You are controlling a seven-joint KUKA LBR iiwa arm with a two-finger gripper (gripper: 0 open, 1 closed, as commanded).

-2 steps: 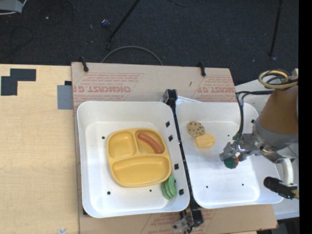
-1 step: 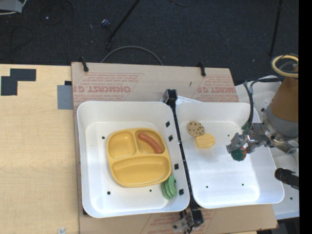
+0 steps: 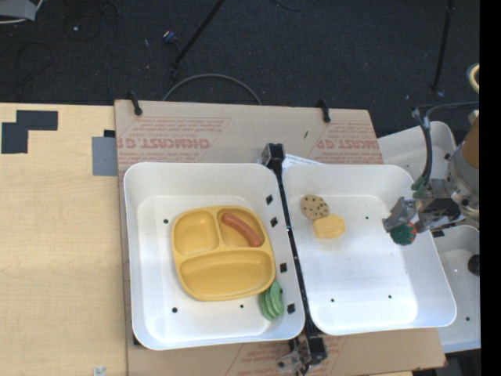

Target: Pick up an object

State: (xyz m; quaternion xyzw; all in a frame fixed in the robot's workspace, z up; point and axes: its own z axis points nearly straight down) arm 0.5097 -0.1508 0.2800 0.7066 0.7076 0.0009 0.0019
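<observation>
While end effector [image 3: 404, 227] hangs over right bin [image 3: 368, 304] near right wall, finger state cannot be told. Nearest targets: yellow piece [image 3: 329, 226] touching cookie [image 3: 315, 206], well apart leftward. Approach advised from above, yellow piece centred, cookie avoided.

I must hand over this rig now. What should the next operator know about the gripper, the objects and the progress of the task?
Gripper: low over the right bin's right side; something green sits at its tip, but a grasp cannot be confirmed.
Right bin: cookie and yellow piece, close together near the top left.
Left bin: yellow divided plate with a sausage in its upper right compartment; green item beside the plate's lower right edge.
Done: no pickup confirmed.
Left: grasp and lift one object.
</observation>
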